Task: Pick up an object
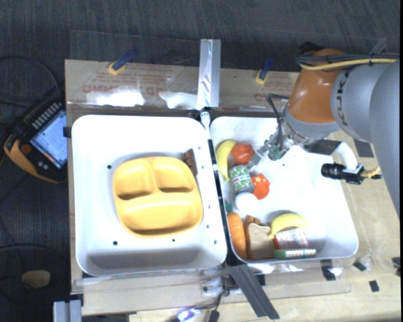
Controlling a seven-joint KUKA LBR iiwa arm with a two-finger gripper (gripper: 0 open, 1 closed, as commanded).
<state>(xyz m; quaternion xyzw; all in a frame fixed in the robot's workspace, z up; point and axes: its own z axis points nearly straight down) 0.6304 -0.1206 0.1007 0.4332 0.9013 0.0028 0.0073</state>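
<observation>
We saw a yellow divided tray [158, 194] in the middle of the left bin [87, 180]. In the right bin [322, 206], toy foods crowded its left wall: a banana [224, 157], a tomato [242, 153], a green can [240, 178]. The gripper [274, 147] hung near the tomato, by the far edge; we could not tell its state. We judged the tomato light, stiff and slippery, best pinched across its middle.

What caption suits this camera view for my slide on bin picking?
KUKA arm's gripper hovers over right bin of toy food; yellow tray fills left bin.
</observation>
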